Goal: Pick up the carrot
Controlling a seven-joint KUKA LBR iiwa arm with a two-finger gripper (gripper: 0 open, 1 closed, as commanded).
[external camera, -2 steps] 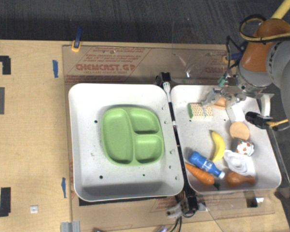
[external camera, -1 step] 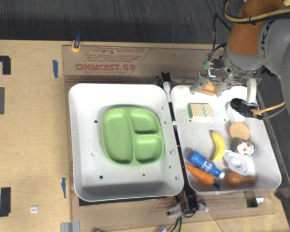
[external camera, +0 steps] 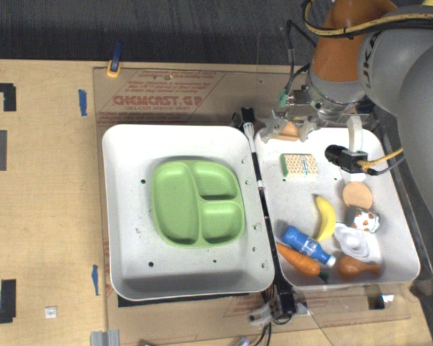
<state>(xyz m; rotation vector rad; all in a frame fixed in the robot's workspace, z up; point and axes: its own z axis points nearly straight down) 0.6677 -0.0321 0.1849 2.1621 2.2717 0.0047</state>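
Gripper (external camera: 294,125) at right bin's (external camera: 400,215) far edge; grip state unclear. Carrot (external camera: 300,259) at near-left corner, under blue bottle (external camera: 307,244). Best approach: descend on carrot's exposed left end, avoiding bottle.

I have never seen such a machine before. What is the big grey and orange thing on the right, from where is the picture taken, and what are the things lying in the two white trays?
The grey and orange thing is a robot arm. At its end is a gripper, the part meant for grasping, here at the far edge of the right bin. I cannot tell whether it holds anything.

The picture comes from one camera fixed above the bench, looking down at a slant.

The left bin holds a green divided plate. The right bin holds small toy-like items: a carrot near the front, a blue bottle lying beside it, a banana, a small printed card and a few other pieces. The carrot lies in the bin, not picked up.
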